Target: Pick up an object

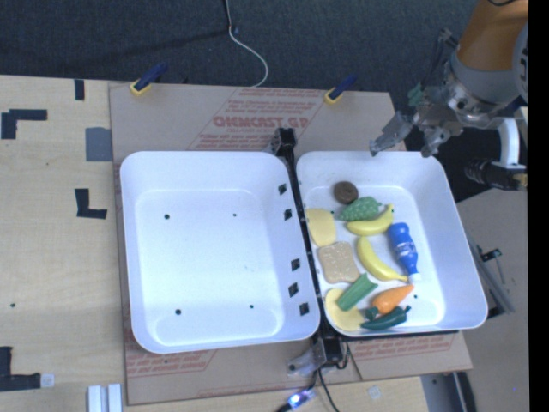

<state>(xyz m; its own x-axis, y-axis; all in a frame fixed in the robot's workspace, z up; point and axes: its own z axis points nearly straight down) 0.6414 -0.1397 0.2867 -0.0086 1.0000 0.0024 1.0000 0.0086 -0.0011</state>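
Lying in the right bin, a blue bottle.

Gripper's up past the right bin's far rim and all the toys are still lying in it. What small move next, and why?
Probably bring the gripper in over the right bin toward the brown round piece: nothing sits between its open fingers, and that piece lies nearest, apart from the crowded pile.

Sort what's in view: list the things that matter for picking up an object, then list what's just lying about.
For the job:
tool, above the right bin's far rim
right bin
its toy food: brown cookie, green grapes, two bananas, blue bottle, cracker, carrot

Lying about:
left bin
cardboard sheet
two clamps
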